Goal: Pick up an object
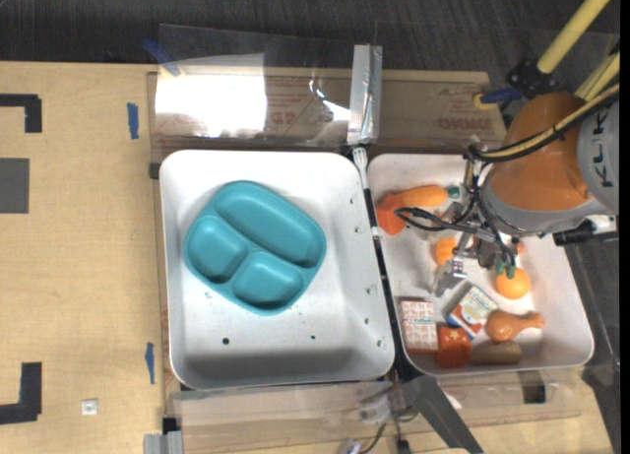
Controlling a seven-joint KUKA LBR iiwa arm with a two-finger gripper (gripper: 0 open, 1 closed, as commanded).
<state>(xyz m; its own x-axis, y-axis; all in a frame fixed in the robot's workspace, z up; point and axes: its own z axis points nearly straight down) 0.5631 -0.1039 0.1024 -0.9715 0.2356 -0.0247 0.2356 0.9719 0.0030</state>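
Below, one claw point(455, 267), grip unreadable, hovers over two white bins point(197, 344).

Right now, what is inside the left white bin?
The left white bin holds one teal plastic divided tray, lying flat with three compartments up. Whatever is beneath the tray is covered.

I see a pale wooden bench point(79, 245) with black tape marks near its left edge and short blue tape strips point(132, 119) by the bins. 2 shallow white bins sit directly on it, side by side and touching along their inner rims: the left bin point(187, 344) and the right bin point(576, 329). Behind them, a clear plastic sheet point(256, 97) lies over brown cardboard point(423, 107).
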